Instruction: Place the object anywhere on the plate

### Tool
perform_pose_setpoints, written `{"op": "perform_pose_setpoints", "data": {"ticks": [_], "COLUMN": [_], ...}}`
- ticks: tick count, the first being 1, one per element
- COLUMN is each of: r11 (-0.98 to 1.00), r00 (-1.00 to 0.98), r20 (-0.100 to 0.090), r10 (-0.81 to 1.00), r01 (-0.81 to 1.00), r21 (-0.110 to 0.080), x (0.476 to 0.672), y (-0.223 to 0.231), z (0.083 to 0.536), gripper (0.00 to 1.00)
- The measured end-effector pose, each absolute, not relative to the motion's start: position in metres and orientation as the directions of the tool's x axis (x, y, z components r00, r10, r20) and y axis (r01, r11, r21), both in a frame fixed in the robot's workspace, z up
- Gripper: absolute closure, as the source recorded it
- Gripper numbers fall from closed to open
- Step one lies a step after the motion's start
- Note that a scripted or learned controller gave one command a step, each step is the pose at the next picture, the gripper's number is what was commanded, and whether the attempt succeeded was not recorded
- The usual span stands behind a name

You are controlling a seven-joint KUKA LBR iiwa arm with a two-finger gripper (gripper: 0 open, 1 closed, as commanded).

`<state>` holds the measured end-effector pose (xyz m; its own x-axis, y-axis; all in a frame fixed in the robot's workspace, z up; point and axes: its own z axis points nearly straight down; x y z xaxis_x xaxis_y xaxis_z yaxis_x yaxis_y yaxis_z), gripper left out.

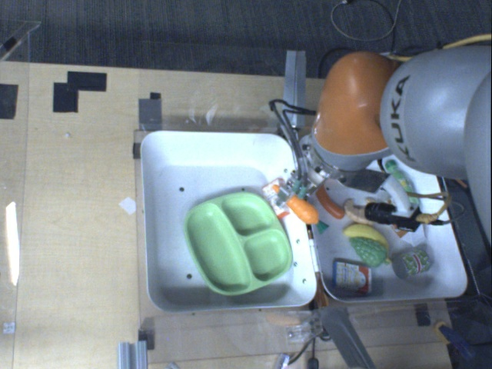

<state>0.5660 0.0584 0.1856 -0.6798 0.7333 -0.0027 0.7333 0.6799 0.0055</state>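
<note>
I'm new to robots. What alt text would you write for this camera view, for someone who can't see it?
A grey and orange robot arm reaches from the right, its gripper just above an orange carrot-like toy at the edge of a green divided plate in the left white bin. The right bin holds a yellow-green toy, a small can and a packet.

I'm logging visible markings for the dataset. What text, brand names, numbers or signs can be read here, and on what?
"KUKA" on the grey arm, lettering running vertically.
Label on the small can in the right bin: too blurred to read.
Label on the small cup: too blurred to read.
</note>
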Motion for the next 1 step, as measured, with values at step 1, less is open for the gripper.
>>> {"op": "perform_pose_setpoints", "data": {"ticks": [1], "r11": [0.679], "r00": [-0.679], "r20": [-0.003], "r10": [0.734], "r01": [0.734], "r21": [0.005], "x": [0.5661], "y": [0.0578], "z": [0.1856], "gripper": [0.0]}}
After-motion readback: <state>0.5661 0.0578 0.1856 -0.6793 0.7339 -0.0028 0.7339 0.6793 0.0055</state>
